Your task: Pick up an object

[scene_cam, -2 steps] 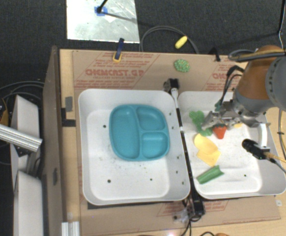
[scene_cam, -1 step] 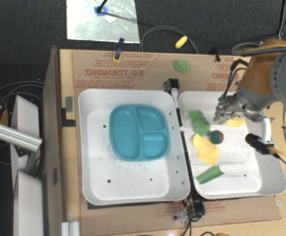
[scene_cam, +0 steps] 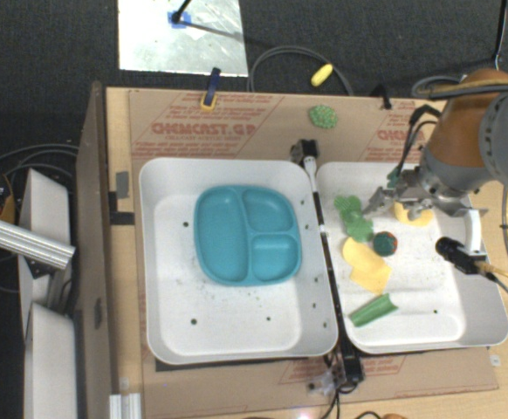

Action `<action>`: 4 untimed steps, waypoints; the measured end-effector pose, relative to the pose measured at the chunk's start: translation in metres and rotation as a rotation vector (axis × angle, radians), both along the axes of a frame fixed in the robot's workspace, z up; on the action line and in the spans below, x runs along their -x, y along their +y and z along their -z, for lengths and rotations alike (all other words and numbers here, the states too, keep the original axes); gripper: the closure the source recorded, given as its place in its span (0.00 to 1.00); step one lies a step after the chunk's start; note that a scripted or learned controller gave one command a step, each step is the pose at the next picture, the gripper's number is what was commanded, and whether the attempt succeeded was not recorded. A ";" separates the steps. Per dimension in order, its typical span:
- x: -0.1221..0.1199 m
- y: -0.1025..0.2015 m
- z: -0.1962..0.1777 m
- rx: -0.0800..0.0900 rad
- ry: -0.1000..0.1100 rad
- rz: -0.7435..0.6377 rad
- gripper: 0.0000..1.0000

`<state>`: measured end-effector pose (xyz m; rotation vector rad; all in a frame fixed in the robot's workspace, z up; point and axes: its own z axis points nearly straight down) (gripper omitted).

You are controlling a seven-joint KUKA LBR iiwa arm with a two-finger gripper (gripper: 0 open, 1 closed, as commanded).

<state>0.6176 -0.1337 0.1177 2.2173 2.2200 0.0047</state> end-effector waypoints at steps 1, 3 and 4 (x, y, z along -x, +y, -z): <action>0.053 0.020 0.034 -0.001 0.004 0.003 0.00; 0.045 0.012 0.034 -0.001 0.007 0.001 0.00; 0.015 0.012 0.033 0.000 0.001 -0.004 0.00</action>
